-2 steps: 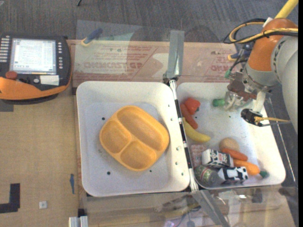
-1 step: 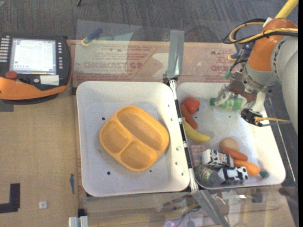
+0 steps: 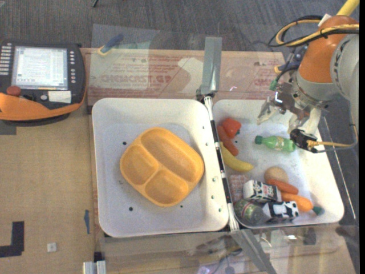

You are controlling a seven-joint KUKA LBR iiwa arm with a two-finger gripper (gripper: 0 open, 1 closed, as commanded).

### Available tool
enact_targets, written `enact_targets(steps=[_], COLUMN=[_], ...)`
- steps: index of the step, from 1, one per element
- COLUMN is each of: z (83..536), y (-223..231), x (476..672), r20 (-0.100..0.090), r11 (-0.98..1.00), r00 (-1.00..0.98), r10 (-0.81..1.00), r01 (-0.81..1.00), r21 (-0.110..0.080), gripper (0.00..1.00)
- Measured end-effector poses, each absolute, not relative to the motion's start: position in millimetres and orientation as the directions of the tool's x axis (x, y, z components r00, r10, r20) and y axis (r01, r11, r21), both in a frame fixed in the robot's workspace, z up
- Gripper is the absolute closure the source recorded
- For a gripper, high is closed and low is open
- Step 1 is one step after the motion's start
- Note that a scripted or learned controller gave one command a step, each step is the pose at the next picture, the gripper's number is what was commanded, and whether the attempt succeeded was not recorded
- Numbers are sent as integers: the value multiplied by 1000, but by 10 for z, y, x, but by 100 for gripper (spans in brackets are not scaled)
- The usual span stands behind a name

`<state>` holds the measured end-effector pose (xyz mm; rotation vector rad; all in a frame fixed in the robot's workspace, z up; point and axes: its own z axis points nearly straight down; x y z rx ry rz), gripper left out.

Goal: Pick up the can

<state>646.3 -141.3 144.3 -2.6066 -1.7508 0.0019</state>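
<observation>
Down at the near-left corner of the right bin (image 3: 336, 210) sits the can (image 3: 249, 210), dark, lying on its side and pretty much tucked against the bin wall. A cow-print carton (image 3: 262, 190) touches it just behind, and a second cow-print piece (image 3: 284, 210) is right beside it on the right. So it's boxed in on three sides. I'd come straight down and close across the can's short width, not along it, otherwise one jaw probably lands on a carton or the rim.

A bit further back there are two carrots (image 3: 297, 201), a potato (image 3: 275, 174) and a banana (image 3: 235, 162) near the divider. Beyond those, a green bottle (image 3: 275, 144) and a red pepper (image 3: 229, 129).

At the far end, the gripper (image 3: 281, 121) hangs over the back of the bin, well apart from the can. Its jaws look spread, nothing between them. It needs to travel toward the near wall, and I'd keep it high while crossing the bottle and potato.

Most open room is the left bin (image 3: 108, 153), which holds just a yellow tray (image 3: 161, 165). The right one has bare floor mostly along its right side.
</observation>
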Motion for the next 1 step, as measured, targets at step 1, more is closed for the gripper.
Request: enact_targets(steps=[1], z=[1712], y=[-1769], x=[6171], r20=[1], r11=[-248], r00=[248], r10=[969], r01=[969], r21=[-3], gripper=[0])
